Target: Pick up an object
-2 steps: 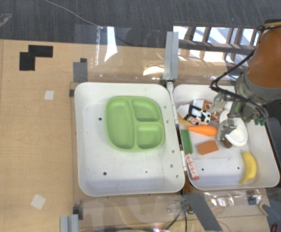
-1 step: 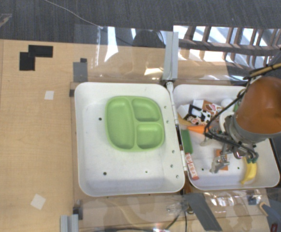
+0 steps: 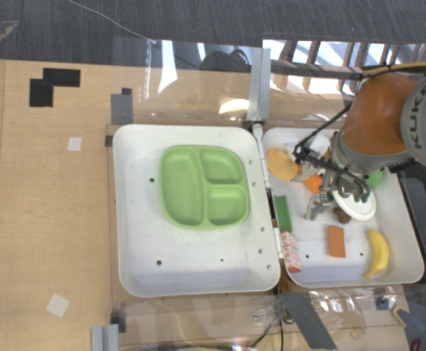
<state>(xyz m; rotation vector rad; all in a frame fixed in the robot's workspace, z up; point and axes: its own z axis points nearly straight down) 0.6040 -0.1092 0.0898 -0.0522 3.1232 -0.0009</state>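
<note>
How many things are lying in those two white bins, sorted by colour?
Green: 3, divided plate, flat block, small piece
Orange or tan: 3, round bun, small piece, brick
Yellow: 1, banana
Red-and-white: 1, can
White: 1, disc
Total: 9

Bench: pale wood-grain surface, matt. Two bins: smooth white plastic, slight sheen. Divided plate in the left bin: smooth light-green plastic, semi-gloss. Banana: yellow, smooth skin. Arm's orange band: glossy, smooth. Far floor: dark, ribbed, carpet-like texture. Clear shiny panel behind the bins.
</note>
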